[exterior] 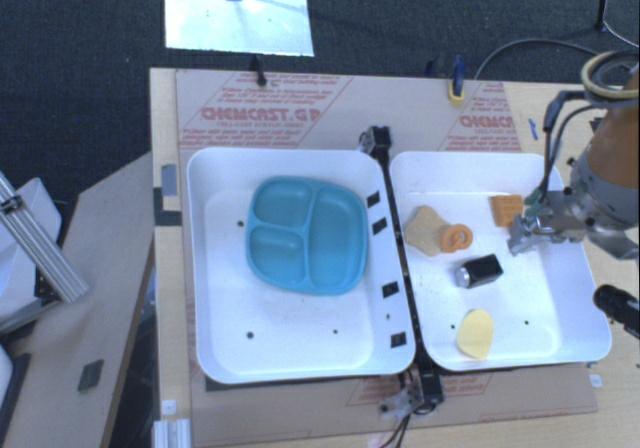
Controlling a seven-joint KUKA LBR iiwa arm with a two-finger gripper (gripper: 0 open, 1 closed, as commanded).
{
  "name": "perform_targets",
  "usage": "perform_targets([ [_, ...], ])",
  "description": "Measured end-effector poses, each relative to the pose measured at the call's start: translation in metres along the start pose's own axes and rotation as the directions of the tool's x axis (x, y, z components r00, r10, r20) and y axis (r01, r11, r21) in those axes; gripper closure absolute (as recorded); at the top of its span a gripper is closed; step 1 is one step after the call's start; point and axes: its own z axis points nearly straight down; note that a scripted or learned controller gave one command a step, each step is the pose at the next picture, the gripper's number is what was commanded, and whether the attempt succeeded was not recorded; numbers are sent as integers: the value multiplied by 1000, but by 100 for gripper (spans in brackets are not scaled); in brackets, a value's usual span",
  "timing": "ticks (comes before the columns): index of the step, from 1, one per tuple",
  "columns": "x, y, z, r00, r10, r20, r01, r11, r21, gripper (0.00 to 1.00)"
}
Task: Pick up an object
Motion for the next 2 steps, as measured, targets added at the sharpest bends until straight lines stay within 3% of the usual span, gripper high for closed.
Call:
perform_targets([
  [2,101,31,9,1000,-4,-2,4,1000,1,100],
])
